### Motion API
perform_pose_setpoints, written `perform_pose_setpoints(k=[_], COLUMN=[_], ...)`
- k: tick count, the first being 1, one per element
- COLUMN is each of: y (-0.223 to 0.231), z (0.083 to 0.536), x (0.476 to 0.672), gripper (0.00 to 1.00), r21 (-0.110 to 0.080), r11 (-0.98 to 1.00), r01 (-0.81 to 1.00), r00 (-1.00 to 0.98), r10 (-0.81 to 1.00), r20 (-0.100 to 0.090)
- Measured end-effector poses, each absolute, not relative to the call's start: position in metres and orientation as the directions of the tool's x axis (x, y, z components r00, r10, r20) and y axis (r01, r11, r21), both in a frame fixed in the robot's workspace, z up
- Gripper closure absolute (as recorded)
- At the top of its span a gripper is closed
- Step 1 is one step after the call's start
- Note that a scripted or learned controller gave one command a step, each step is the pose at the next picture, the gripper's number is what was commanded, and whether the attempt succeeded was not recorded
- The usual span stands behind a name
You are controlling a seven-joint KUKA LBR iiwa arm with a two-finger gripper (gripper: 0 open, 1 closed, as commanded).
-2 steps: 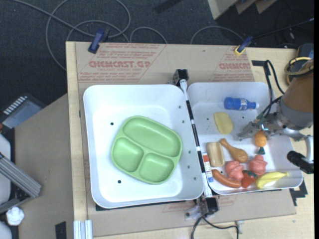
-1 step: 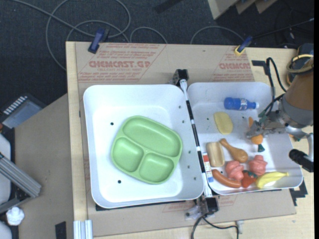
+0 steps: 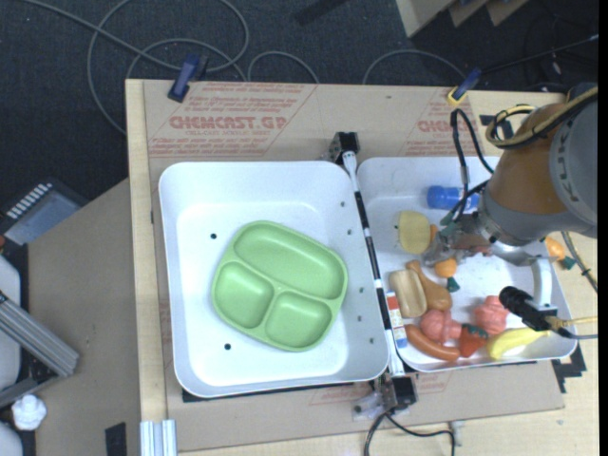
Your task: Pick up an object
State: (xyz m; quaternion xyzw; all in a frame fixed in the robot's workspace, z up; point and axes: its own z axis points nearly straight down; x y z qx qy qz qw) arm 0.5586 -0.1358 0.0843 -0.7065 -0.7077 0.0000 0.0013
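Camera view: the arm (image 3: pixel 556 174) comes in from the right edge of the frame and bends down over the right bin (image 3: pixel 380 180), its wrist low among the toy food. The gripper (image 3: pixel 454 245) sits at the centre of that bin, its tip mostly hidden under the wrist, so I cannot tell its spread or whether anything is between its tips.

The nearest candidates ring it closely. A pale yellow piece (image 3: pixel 414 231) lies just left of it, a small orange piece with a green bit (image 3: pixel 447 270) just below, and a blue piece (image 3: pixel 442 197) up and to the left. The bread slice (image 3: pixel 409 294) and a brown roll (image 3: pixel 435 295) lie lower left, long axes running roughly top to bottom. Along the bin's lower edge rest a hot dog (image 3: pixel 429 342), a pink piece (image 3: pixel 494 313) and a banana (image 3: pixel 511 343).

The left bin (image 3: pixel 190 283) holds 1 green divided plate (image 3: pixel 277 285) with 3 compartments, tilted in the frame, nothing in them. Judging by closeness, the yellow or orange piece is the likely target.
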Motion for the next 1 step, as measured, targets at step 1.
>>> perform_pose_setpoints(k=[1], y=[-0.0673], z=[0.1855], x=[0.5682], gripper=[1.0], r21=[0.002], r11=[0.002], r01=[1.0], r00=[-0.002], r10=[1.0], r20=[0.001])
